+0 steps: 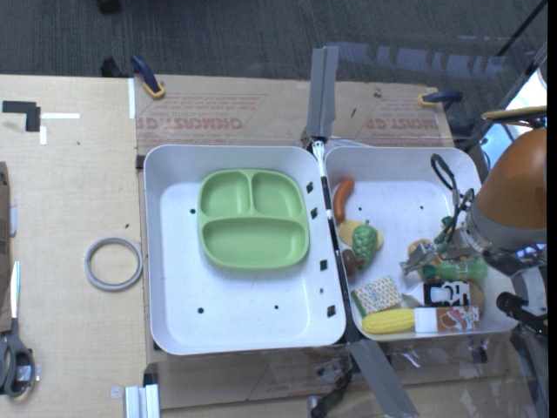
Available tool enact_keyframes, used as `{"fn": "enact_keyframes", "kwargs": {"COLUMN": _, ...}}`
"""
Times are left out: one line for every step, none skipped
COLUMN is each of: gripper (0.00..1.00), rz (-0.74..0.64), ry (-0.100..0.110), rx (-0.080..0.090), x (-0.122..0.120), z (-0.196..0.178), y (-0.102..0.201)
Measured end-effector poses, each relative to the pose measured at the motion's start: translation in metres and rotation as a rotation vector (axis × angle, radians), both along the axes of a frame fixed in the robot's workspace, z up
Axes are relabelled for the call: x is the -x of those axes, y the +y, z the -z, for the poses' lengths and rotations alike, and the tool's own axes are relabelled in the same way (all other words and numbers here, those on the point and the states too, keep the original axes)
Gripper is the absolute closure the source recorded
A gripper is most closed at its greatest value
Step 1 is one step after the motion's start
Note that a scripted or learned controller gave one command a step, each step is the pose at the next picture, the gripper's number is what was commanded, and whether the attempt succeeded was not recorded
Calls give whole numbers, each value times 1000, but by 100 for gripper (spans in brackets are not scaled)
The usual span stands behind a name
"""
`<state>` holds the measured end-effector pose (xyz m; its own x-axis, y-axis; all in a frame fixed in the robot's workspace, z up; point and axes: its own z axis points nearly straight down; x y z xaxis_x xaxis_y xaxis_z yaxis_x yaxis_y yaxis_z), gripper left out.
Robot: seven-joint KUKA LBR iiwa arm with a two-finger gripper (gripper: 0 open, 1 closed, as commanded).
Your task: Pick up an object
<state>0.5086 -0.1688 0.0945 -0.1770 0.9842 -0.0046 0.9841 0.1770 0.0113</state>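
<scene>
The right bin (396, 174) holds several toys. An orange carrot-like piece (342, 197) lies by its left wall. Below it sit a yellow-green fruit (362, 238), a small patterned box (376, 294) and a corn cob (387, 322). A black-and-white item (447, 293) and a flat carton (447, 319) lie near the front right corner. My gripper (419, 256) is low in this bin, right of the fruit and above the black-and-white item. The wrist hides part of a green object (461, 270) beside it.
The left bin (174, 259) bears a green divided plate (253, 219). The arm's orange band (520, 181) overhangs the right bin's right edge. A grey tape ring (113, 262) and scissors (16, 360) lie on the bench at the left.
</scene>
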Motion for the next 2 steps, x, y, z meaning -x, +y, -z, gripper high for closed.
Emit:
{"fn": "enact_keyframes", "kwargs": {"gripper": 100, "rz": 2, "ry": 1, "rx": -6, "x": -1, "z": -10, "y": 2}}
{"fn": "enact_keyframes", "kwargs": {"gripper": 100, "rz": 25, "ry": 12, "rx": -1, "x": 21, "z": -121, "y": 41}}
